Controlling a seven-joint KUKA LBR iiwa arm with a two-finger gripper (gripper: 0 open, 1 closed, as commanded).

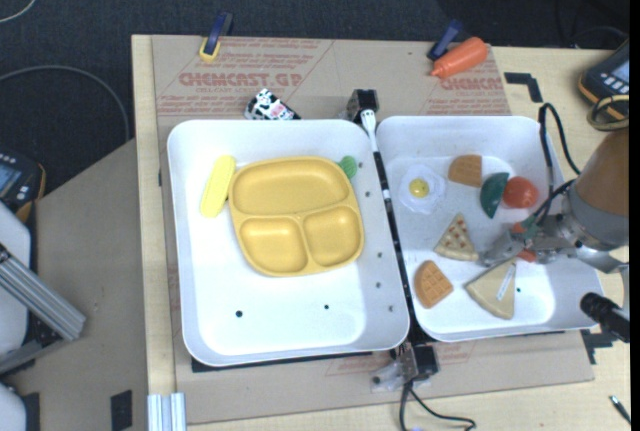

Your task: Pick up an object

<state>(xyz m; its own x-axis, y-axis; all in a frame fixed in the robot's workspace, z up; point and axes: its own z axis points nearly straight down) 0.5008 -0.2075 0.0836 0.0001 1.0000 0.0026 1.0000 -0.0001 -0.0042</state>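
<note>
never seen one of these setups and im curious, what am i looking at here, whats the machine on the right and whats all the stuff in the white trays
One camera looks down at a slant on a bench with two shallow white bins. The grey and orange shape at the right edge is a robot arm; its gripper reaches into the right bin, low over the toys. I cannot tell whether it holds anything.

The left bin holds a yellow divided plate, with a yellow corn-like piece beside it and something small and green at its corner.

The right bin holds toy food: a fried egg, a bread piece, a red and green vegetable, a waffle wedge, a biscuit and a cheese wedge.

Behind the bins lie a toy carrot and a black-and-white toy.
</note>
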